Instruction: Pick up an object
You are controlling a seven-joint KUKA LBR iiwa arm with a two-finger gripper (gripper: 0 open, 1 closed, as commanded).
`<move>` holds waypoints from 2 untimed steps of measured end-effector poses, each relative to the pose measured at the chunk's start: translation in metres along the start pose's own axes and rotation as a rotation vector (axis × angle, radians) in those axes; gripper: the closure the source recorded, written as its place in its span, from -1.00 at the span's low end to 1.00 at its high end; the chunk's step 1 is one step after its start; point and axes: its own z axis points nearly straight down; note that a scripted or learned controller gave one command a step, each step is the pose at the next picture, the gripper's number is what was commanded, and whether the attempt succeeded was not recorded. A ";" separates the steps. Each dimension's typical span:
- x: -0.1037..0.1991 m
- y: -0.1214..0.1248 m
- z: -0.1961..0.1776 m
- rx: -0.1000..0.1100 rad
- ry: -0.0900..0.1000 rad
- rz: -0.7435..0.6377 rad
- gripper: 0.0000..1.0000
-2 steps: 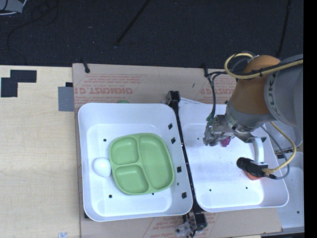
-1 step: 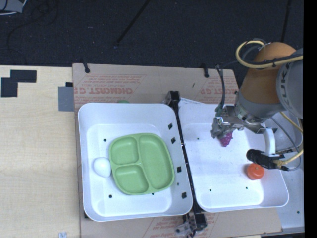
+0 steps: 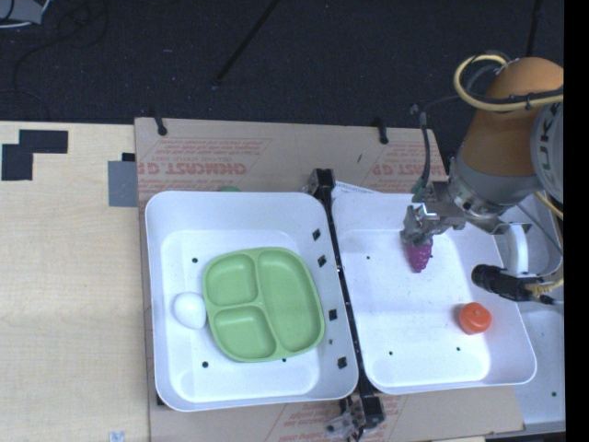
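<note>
A small purple object (image 3: 420, 256) lies in the upper middle of the right bin (image 3: 442, 371). My gripper (image 3: 419, 236) is directly over its top end, touching or nearly touching it. Whether the purple object is gripped is hidden by the gripper body. An orange round object (image 3: 475, 318) sits further right in the same bin, apart from the gripper.
The left bin (image 3: 175, 247) holds a green three-compartment plate (image 3: 263, 303) and a white egg-like ball (image 3: 190, 309) beside the plate's left edge. A black divider (image 3: 333, 274) runs between the bins. The right bin's floor is bare in front of the purple object.
</note>
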 end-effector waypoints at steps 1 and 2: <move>0.055 0.001 0.009 0.005 0.001 -0.003 1.00; 0.105 -0.011 0.001 0.006 0.002 -0.004 1.00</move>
